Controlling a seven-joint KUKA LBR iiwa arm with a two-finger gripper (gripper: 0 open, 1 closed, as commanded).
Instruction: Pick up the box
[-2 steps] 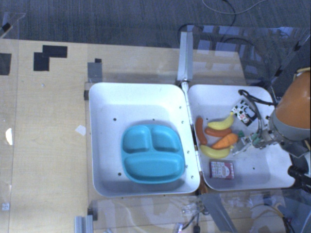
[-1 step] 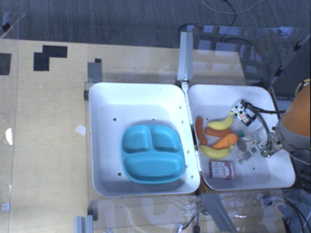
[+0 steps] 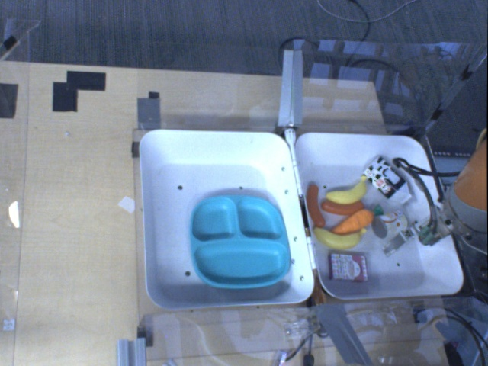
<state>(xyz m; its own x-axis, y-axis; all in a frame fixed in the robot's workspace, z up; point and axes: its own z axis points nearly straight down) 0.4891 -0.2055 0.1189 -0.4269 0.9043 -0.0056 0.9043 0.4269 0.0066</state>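
Note:
The box (image 3: 348, 266) is small and dark red with a pale label. It lies flat near the front edge of the right bin (image 3: 442, 277). My gripper (image 3: 390, 235) hangs low over the middle of that bin, to the right of the food pile and a little behind and to the right of the box. The box lies apart from the gripper. The grey arm with its orange band (image 3: 471, 197) enters from the right edge.
Two yellow bananas (image 3: 347, 193), an orange carrot (image 3: 352, 221) and a red-brown sausage (image 3: 314, 204) lie just left of the gripper. A blue divided plate (image 3: 239, 239) sits in the left bin (image 3: 164, 174). Black cables (image 3: 418, 175) loop above the gripper.

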